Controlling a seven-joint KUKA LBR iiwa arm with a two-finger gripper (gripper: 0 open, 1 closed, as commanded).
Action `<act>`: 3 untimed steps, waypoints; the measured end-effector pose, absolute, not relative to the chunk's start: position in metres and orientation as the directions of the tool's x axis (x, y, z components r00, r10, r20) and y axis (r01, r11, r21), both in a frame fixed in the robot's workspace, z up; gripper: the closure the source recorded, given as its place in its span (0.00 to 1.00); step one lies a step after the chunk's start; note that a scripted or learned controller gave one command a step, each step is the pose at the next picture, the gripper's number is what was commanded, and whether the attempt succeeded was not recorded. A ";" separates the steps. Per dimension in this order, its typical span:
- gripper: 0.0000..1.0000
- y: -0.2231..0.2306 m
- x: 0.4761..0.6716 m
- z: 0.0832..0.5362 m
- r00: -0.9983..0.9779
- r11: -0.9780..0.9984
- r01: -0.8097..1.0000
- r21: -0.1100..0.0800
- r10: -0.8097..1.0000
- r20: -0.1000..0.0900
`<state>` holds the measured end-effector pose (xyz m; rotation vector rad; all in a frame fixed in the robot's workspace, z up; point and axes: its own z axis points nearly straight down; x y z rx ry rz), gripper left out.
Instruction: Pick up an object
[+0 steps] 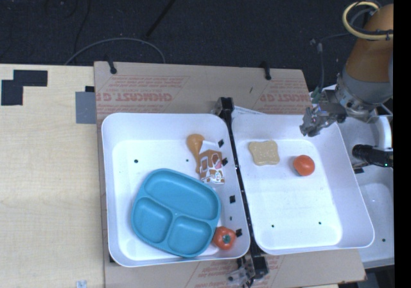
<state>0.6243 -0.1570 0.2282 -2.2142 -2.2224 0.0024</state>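
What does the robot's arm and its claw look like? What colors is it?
The arm is round and grey, with an orange part near the top and a yellowish cable looped beside it. At its end sits a small claw made of dark grey metal bits, with thin wires running along it.

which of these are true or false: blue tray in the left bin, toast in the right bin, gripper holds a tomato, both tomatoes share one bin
1. The blue tray lies in the left bin. True.
2. The toast lies in the right bin. True.
3. The gripper holds a tomato. False: it hangs over the right bin's far edge, apart from both.
4. Both tomatoes share one bin. False: one tomato is in the right bin, the other tomato in the left.
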 end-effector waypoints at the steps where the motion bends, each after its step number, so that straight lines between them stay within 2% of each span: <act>1: 1.00 -0.109 0.631 0.235 -0.004 0.004 1.000 -0.002 1.000 0.001; 2: 1.00 -0.063 0.637 0.240 -0.003 0.003 1.000 -0.002 1.000 0.000; 3: 1.00 -0.013 0.627 0.230 -0.004 0.004 1.000 -0.005 1.000 0.002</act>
